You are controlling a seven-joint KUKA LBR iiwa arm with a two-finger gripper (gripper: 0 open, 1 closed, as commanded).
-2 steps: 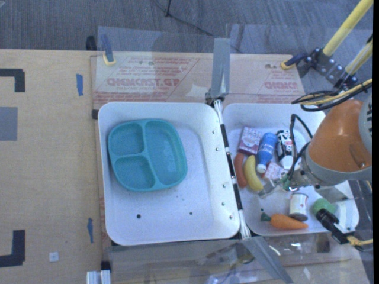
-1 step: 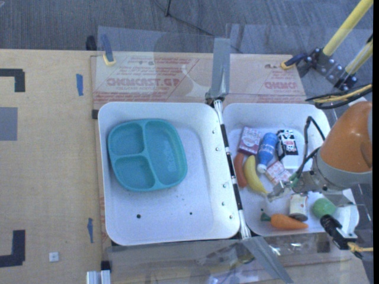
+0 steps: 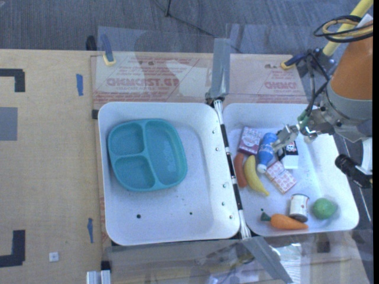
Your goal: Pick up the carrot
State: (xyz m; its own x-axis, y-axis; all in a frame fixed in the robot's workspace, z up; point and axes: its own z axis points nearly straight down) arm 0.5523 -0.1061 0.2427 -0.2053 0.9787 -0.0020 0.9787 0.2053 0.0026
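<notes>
The orange carrot (image 3: 286, 221) with a green stub lies flat near the front edge of the right bin (image 3: 343, 176). My gripper (image 3: 290, 135) hovers over the back middle of that bin, just right of a blue bottle (image 3: 266, 149). It is well behind the carrot and apart from it. Nothing is visibly held.
Around the carrot are a small can (image 3: 298, 206) touching it from behind and a green ball-like fruit (image 3: 324, 209) to its right. A banana (image 3: 254, 175), a red sausage (image 3: 239, 169), a pink box (image 3: 251, 139) and a checkered packet (image 3: 280, 177) lie further back. The left bin holds a teal divided plate (image 3: 147, 154).
</notes>
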